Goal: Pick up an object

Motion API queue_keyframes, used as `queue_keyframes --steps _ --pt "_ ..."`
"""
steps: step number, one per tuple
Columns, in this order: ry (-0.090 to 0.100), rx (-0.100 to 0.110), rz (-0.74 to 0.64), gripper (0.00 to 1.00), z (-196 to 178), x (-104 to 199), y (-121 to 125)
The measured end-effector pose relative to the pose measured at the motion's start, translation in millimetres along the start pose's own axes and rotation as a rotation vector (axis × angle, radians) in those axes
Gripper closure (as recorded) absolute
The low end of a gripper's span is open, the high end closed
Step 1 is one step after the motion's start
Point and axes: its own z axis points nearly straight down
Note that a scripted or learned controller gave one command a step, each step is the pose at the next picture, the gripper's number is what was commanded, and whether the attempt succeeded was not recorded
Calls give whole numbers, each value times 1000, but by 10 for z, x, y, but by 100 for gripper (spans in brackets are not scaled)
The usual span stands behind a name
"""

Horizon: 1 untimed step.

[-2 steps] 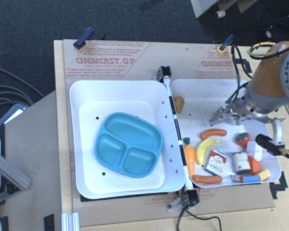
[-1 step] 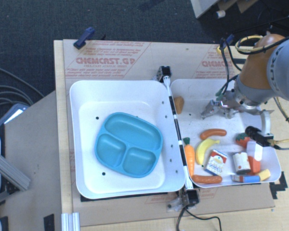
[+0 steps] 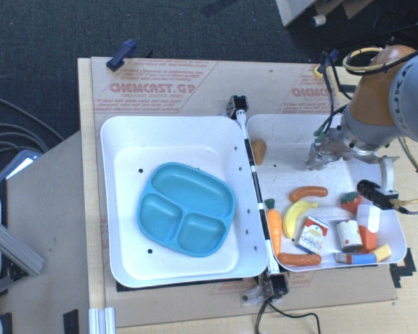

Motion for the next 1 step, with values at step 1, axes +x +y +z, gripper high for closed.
queue_keyframes --steps 1 --pt "0 0 0 0 1 0 -1"
